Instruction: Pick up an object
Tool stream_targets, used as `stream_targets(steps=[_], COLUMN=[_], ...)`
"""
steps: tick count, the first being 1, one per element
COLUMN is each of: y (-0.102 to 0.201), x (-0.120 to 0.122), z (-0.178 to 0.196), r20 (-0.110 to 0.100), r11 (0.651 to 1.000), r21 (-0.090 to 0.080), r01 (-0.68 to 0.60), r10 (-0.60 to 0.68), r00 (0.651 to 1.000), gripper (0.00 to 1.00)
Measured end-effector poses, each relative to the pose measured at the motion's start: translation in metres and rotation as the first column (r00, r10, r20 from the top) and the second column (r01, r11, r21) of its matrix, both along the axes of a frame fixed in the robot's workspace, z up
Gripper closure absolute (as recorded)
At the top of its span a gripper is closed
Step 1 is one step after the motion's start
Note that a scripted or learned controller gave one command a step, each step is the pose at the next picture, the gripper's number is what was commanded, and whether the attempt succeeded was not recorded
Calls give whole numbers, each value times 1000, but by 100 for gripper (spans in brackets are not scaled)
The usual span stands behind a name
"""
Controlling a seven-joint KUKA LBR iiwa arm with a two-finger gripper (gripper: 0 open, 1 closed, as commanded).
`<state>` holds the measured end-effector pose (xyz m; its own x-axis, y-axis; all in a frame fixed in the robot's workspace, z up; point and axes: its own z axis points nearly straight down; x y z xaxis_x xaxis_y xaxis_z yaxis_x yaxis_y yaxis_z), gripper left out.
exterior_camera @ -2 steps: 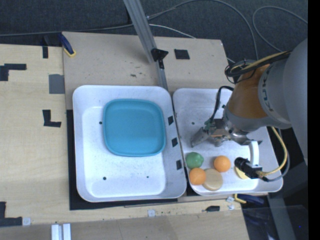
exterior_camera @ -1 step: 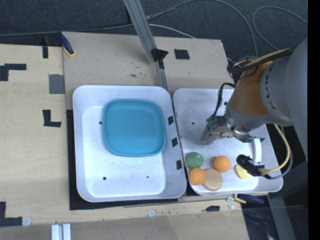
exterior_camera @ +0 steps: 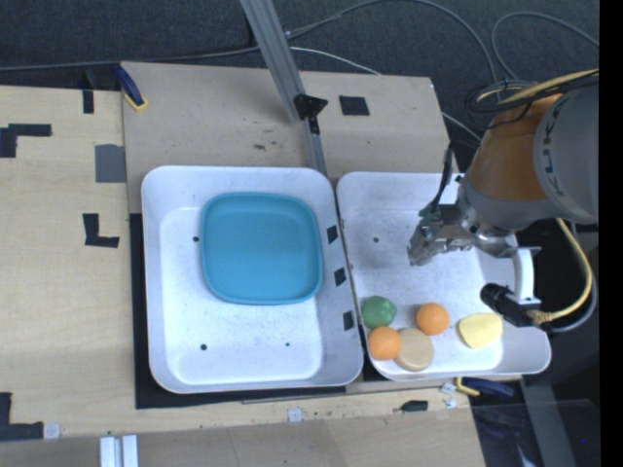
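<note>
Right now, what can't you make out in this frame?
- Tool, camera view: small and blurred against the right bin; no telling if it holds anything.
- Tan piece: partly overlapped by the orange ball; its shape is unclear.
- Yellow piece: a black arm part covers its upper right edge.
- Arm: cut off by the right edge.

Two white bins (exterior_camera: 156, 290); one blue plate (exterior_camera: 261, 247); two orange balls (exterior_camera: 432, 318); one green ball (exterior_camera: 379, 311); one beige disc (exterior_camera: 416, 349); one yellow piece (exterior_camera: 480, 330).
</note>
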<state>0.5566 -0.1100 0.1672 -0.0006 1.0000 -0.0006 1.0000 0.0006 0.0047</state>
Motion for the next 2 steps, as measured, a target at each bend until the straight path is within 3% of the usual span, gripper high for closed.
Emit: stream_targets(steps=[2], y=[11], x=[11], z=[110], r20=[-1], r11=[1000], r21=[0], r01=[-1], r10=[1], r00=[1000], gripper=[100])
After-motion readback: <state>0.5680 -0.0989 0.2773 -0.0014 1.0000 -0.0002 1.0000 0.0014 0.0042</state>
